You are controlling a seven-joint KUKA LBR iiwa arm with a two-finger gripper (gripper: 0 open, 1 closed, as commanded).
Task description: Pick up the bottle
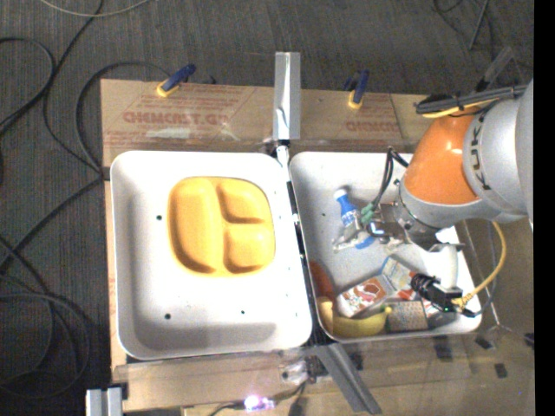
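The bottle [349,222] is clear plastic with a blue cap and lies on its side in the upper left part of the right bin [312,189], cap toward the back. My gripper [375,224] hangs low right beside the bottle's right flank, at the end of the grey arm with the orange band [440,161]. The view does not settle whether it touches the bottle. The wrist hides the bin floor just right of the bottle.
Along the right bin's front lie a banana [360,324], a red and white packet [362,297], a dark box [408,316] and a blue and white packet [395,272]. An orange item [319,276] rests by its left wall. The left bin [139,319] holds a yellow divided tray [223,224].
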